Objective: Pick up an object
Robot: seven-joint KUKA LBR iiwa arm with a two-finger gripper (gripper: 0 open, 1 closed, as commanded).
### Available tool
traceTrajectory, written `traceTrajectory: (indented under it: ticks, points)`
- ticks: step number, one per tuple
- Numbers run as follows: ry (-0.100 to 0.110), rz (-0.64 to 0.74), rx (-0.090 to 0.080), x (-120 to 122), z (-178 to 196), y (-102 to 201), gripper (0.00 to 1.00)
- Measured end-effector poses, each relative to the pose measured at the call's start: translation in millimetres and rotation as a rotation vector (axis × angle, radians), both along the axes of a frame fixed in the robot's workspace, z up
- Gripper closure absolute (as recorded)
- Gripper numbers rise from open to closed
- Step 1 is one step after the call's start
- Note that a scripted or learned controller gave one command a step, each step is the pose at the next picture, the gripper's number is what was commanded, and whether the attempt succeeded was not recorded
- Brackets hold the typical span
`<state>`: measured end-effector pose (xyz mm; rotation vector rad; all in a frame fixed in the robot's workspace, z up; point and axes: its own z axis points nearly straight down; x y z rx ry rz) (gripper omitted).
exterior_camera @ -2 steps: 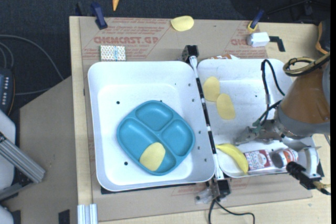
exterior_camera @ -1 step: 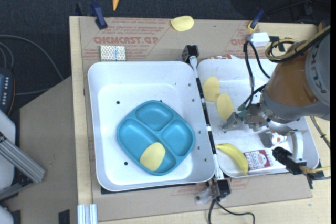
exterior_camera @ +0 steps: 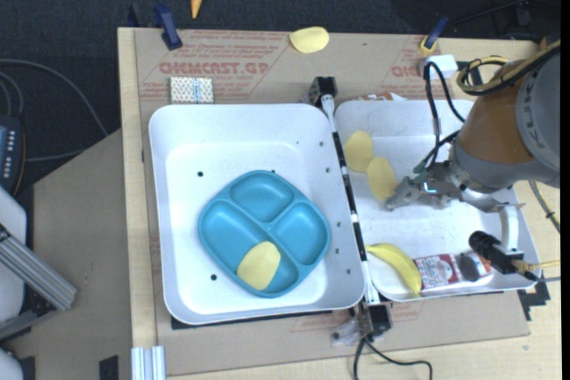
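Observation:
In the right bin [exterior_camera: 427, 116], two pale yellow oval pieces lie near the left wall, one [exterior_camera: 359, 149] above the other [exterior_camera: 381, 177]. My gripper [exterior_camera: 403, 194] is low over the bin floor, just right of the lower piece and close to it; I cannot tell whether they touch. A yellow banana [exterior_camera: 397, 266] lies at the front left corner, with a red and white packet [exterior_camera: 438, 271] beside it. The left bin [exterior_camera: 178, 147] holds a blue divided plate [exterior_camera: 267, 218] with a yellow piece [exterior_camera: 259, 265] in its front compartment.
On the bench behind the bins lie a yellow oval piece [exterior_camera: 309, 39] and a small patterned packet [exterior_camera: 191, 89]. A tiny carrot [exterior_camera: 197, 0] lies on the dark floor beyond. The arm covers the right bin's right side.

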<state>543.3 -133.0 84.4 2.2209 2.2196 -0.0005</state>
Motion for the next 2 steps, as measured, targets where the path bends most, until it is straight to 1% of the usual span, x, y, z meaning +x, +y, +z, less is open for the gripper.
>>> traceTrajectory:
  ticks: [1, 2]
  points:
    - [0.002, -0.001, 0.002, -47, 0, -67, 0.0]
    - [-0.001, 0.002, 0.0, -9, 0, -53, 0.0]
